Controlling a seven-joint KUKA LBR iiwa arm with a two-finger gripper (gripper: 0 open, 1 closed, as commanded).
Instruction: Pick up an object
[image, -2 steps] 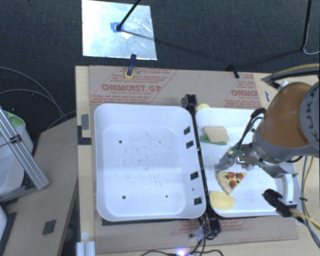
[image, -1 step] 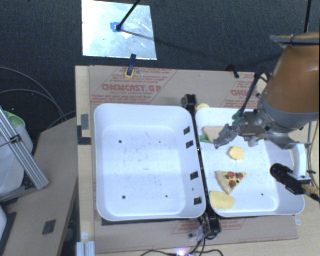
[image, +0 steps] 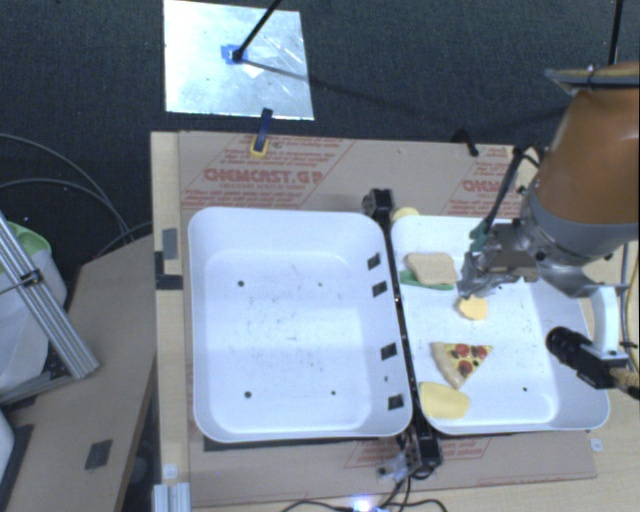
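Note:
In the right bin (image: 520, 400) lie a tan bread slice on a green leaf (image: 431, 269), a small yellow piece (image: 474, 309), a pizza slice (image: 461, 360) and a pale yellow chip-like piece (image: 444, 401). Another small yellow item (image: 404, 214) rests at the bin's far left corner. My gripper (image: 473, 283) hangs low over the bin, just above the small yellow piece and right of the bread slice. Its tips are dark and too small to read.
The left bin (image: 290, 330) sits beside the right one, with a black clip strip (image: 385, 300) between them. A black fixture (image: 580, 358) juts over the right bin's right edge. Cardboard lies under both bins.

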